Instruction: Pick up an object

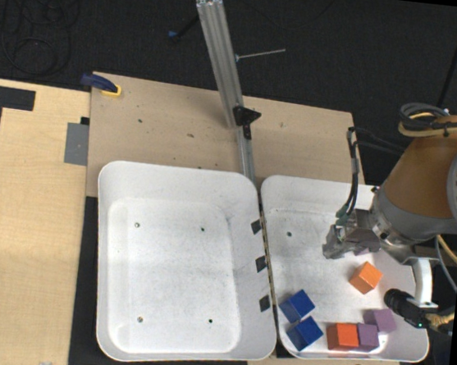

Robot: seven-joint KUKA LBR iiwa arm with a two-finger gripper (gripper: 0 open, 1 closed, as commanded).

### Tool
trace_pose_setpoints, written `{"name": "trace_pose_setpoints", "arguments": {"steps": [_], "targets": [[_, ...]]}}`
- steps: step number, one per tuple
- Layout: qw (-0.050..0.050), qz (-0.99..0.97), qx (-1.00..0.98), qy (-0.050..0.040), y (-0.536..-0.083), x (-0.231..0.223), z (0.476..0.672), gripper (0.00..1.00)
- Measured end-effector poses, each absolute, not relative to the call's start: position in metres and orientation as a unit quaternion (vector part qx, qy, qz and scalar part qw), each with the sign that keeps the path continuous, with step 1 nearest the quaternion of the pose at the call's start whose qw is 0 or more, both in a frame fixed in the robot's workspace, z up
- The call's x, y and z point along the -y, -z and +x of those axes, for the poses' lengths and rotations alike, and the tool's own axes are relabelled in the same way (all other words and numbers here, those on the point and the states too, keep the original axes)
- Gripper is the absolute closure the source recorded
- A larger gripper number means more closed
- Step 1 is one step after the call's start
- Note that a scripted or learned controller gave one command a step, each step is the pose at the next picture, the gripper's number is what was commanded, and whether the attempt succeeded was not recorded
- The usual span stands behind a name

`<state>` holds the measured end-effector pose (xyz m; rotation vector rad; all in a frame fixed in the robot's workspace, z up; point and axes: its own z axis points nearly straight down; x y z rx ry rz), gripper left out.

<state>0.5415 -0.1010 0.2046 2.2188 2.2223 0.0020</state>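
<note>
Reaching in from the right, the grey arm (426,189) with its orange band hangs over the right bin (312,208), and its gripper (343,243) sits low above the bin's floor, roughly midway along the bin and nearer its right edge than the divider. The gripper shows as a dark metallic cluster seen from above, and its state cannot be told from this slant. Nothing can be seen between its tips, and the white floor beneath it looks bare.

Just beside the gripper, toward the near right, an orange block (366,277) lies tilted on the bin floor, apart from the gripper and untouched by it. Other blocks crowd the near edge of the same bin: two blue blocks (301,317) sit close together, one a little farther from the near edge than the other; a second orange-red block (345,336) rests against the near rim, and a purple block (369,336) touches its right side. Another purple block (380,320) lies just beyond, toward the near right corner.

Left of the divider, the left bin (121,185) shows a speckled white floor. Both bins rest on a tan bench (169,125), and a slanted aluminium rail (225,61) runs from the far side down toward the seam between them.
</note>
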Motion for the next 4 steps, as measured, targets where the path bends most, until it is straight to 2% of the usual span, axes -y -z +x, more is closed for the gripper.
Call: {"name": "trace_pose_setpoints", "arguments": {"steps": [1,2,3,4], "targets": [[-0.001,0.706,-0.708,0.0005,-0.206,0.101,0.542,1.0],[-0.001,0.706,-0.708,-0.0002,-0.206,0.058,0.556,1.0],[-0.002,0.705,-0.709,0.0001,-0.207,0.0,0.557,1.0],[-0.001,0.705,-0.709,0.0,-0.213,-0.062,0.569,1.0]]}}
